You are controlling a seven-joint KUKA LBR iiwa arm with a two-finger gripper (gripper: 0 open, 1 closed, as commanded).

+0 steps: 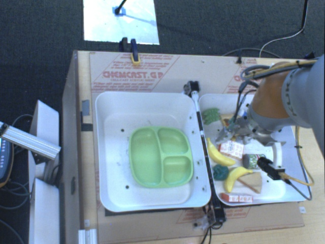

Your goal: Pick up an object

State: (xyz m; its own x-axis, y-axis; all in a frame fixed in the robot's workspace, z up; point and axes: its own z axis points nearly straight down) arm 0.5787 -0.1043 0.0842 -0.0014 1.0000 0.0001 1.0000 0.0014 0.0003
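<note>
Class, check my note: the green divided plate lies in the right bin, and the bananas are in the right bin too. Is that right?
Not quite. The camera view shows the green divided plate in the left bin; the bananas are indeed in the right bin.

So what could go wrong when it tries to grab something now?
The toys lie crowded in the right bin: the bananas, the red and white box and the green leafy toy sit close together, so the claw might nudge one aside or catch two. A curved banana could also slip out.
</note>
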